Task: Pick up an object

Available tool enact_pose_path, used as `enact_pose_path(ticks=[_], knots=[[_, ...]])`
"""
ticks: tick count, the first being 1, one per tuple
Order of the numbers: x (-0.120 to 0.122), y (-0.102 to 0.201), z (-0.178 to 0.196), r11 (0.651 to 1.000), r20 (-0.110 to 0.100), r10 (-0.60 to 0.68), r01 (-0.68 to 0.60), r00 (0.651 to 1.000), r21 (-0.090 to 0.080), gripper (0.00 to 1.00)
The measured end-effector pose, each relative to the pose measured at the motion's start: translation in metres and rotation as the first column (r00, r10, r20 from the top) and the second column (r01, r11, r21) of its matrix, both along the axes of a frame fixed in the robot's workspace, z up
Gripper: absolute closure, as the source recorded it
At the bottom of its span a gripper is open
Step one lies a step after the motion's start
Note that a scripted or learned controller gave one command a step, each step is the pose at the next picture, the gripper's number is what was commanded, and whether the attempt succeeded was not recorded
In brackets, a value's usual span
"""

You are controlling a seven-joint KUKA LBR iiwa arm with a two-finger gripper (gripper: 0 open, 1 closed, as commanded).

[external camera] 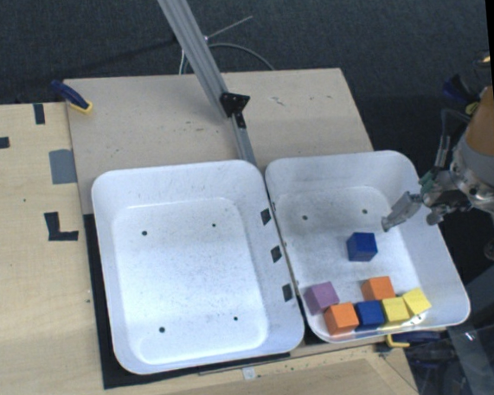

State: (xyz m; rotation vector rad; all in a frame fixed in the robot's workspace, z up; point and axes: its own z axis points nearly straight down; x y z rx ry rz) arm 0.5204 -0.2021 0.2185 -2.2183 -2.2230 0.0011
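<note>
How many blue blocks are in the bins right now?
2. One blue block sits alone near the middle of the right bin. The other blue block is in the row along that bin's near edge, between an orange block and a yellow block.

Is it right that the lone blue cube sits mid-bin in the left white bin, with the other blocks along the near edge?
Wrong bin. The camera view shows the lone blue cube in the right white bin, with the other blocks along that bin's near edge.
</note>
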Motion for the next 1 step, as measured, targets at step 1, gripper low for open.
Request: enact_pose_path(ticks=[1], knots=[[-0.0252, 0.0351, -0.1113, 1.0, -0.009, -0.001, 0.001, 1.0, 0.003, 0.0]])
